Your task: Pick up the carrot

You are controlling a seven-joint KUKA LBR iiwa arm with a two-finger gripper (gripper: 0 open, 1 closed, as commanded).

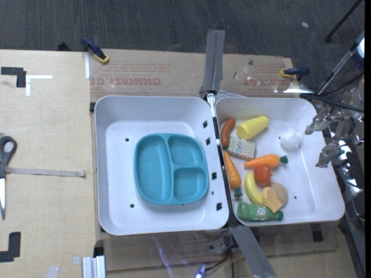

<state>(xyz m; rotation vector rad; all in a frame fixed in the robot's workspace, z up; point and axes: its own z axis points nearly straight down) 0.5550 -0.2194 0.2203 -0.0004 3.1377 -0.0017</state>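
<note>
The carrot (264,161) is orange with a small green top pointing right. It lies flat near the middle of the right bin (310,204), touching a red tomato (262,175) just below it. My gripper (322,139) hangs over the bin's right side, to the right of the carrot and a little farther back. Its two grey fingers (317,123) stand apart, open, with nothing between them. The arm behind them runs off the right edge.
Crowded around the carrot are a yellow cylinder (253,126), a cracker (241,147), a banana (252,188), a tan cookie (277,193) and a green item (258,213). Two orange sausage-like pieces (232,169) lie along the divider. A white lump (290,139) sits nearer the gripper. The left bin holds a teal divided plate (172,168).
</note>
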